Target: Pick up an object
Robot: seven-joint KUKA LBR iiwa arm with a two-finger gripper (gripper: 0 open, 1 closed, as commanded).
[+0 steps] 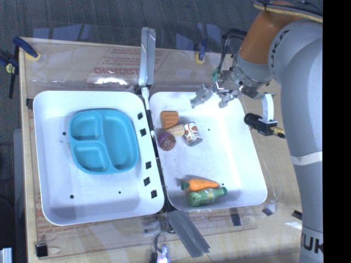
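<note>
The right bin (249,163) serves as the reference. The arm (290,53) enters over its far right corner. The gripper (213,95) hangs above the far rim, fingers spread apart, nothing between them.

The left bin (49,147), beside the reference bin, holds a blue sectioned tray (104,141).

Contents of the right bin, far left portion: an orange block (169,118), a tan piece (176,129) touching it, a small can (192,133), a dark round item (166,141). Near edge: a green bottle (205,196) and a carrot (201,184), touching, long axes parallel to the near rim.

The can cluster lies nearest the gripper, toward the near-left of it; likely target.
</note>
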